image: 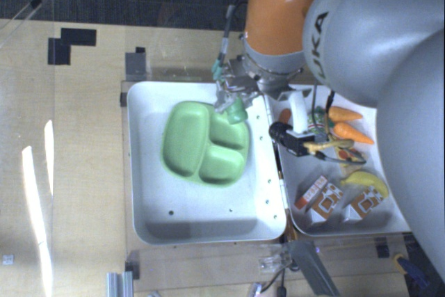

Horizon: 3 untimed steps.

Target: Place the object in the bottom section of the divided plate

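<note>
One glossy green three-section plate [206, 142] in left white bin [149, 212]; hand [230, 106] above rim, grip unclear.

Divided plate [201, 146] in left bin [149, 219] (hand [231, 106] above).

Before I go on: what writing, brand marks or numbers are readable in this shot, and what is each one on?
"UKA", black letters on the grey arm, running vertically; the start of the word is cut off by the orange band.
The small cartons in the right bin carry orange and white print, too small and blurred to read.
No readable text on the green divided plate or the left bin.
</note>
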Each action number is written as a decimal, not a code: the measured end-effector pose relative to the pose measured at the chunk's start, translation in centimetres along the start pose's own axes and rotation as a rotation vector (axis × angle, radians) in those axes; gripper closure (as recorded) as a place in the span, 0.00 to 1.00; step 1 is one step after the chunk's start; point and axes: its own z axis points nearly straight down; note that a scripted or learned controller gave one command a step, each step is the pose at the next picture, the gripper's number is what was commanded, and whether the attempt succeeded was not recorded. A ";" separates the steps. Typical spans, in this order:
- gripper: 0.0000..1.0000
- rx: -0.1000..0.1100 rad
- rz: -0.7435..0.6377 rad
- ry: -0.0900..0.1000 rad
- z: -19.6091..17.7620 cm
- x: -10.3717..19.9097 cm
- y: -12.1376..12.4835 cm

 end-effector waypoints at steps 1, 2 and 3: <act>1.00 -0.001 0.003 0.000 0.1 -0.1 0.6; 1.00 0.002 0.042 -0.001 1.9 -1.6 0.9; 1.00 -0.002 0.034 -0.001 0.7 -1.5 1.0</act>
